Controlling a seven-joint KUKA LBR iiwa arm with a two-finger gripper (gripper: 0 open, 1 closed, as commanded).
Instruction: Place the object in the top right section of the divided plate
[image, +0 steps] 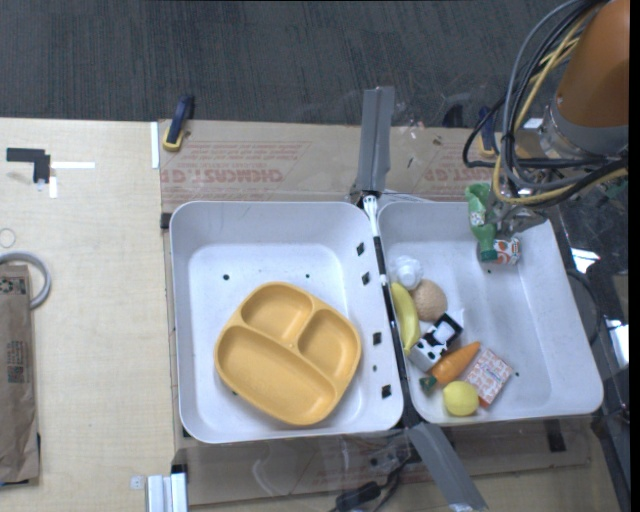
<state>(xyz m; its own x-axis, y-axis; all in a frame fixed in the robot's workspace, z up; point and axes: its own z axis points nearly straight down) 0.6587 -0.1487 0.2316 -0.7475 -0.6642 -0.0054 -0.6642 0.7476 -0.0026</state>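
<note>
The yellow divided plate (288, 351) lies in the left bin (200, 300), with two smaller sections on its far side and one large one nearer me. My gripper (497, 228) hangs over the far corner of the right bin (560, 330), under the orange wrist band and a bundle of cables. A green thing (482, 214) and a small white and red piece (506, 251) sit right at the gripper's tip; I cannot tell whether either is held. The gripper is far to the right of the plate.
Along the right bin's left and near side lie a banana (404, 312), a brown ball (430, 298), a white lump (406, 270), a black and white toy (436, 338), a carrot (456, 362), a lemon (460, 399) and a patterned packet (489, 376). A grey divider (376, 140) stands between the bins.
</note>
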